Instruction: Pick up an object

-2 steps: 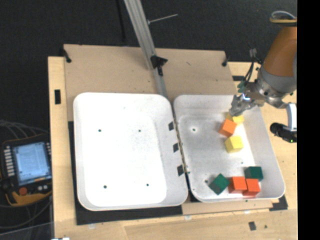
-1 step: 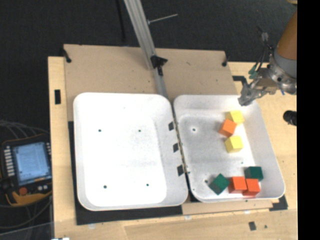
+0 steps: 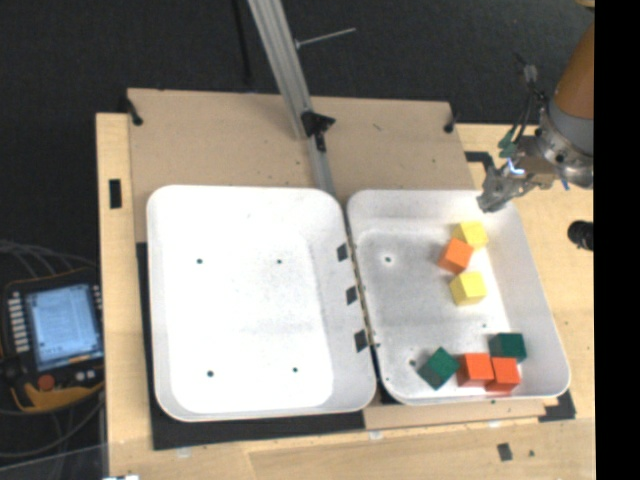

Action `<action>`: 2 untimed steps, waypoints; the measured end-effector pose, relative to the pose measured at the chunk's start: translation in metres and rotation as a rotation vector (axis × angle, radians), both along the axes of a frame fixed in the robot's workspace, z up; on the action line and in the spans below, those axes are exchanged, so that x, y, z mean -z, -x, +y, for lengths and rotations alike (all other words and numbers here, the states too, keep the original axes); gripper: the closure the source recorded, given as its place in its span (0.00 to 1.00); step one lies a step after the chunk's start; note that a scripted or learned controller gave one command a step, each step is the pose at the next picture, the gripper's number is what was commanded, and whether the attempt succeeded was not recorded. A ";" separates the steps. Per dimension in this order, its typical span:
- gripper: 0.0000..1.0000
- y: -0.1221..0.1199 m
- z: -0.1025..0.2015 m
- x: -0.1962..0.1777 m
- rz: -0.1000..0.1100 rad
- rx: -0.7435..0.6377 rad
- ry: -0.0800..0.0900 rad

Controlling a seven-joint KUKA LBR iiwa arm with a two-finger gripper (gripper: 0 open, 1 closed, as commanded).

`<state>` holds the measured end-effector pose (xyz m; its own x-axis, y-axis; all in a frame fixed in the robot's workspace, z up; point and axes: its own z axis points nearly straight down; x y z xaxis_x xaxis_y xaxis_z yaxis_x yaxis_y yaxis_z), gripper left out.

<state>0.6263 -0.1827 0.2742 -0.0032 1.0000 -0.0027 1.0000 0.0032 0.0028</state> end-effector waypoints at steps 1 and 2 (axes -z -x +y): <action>1.00 0.015 0.054 -0.006 0.002 -0.003 -0.003; 1.00 0.028 0.108 0.008 0.003 -0.002 -0.003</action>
